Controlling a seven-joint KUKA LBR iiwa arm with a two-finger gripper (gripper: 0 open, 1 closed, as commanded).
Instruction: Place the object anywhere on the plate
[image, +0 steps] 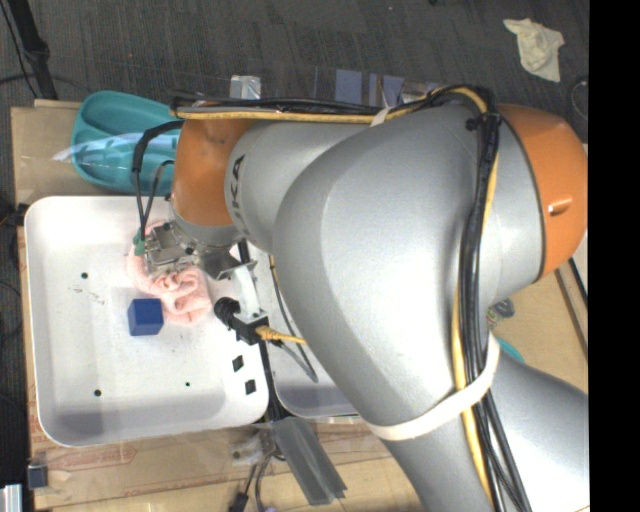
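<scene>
Grey arm (400, 290) bulks closest to the lens, covering most of the right bin (315, 403). Beneath it the jaws (165, 250) sit low over a pink crumpled object (185, 292) in the left bin (60, 300); whether they are parted I cannot tell. Just below-left of the jaws lies a blue cube (145, 317). Beyond them, a teal scoop (110, 140) rests on the tabletop (30, 130).

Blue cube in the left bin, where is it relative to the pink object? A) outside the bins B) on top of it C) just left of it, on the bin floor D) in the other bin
C: the blue cube sits on the left bin floor, just left of the pink object.
</scene>
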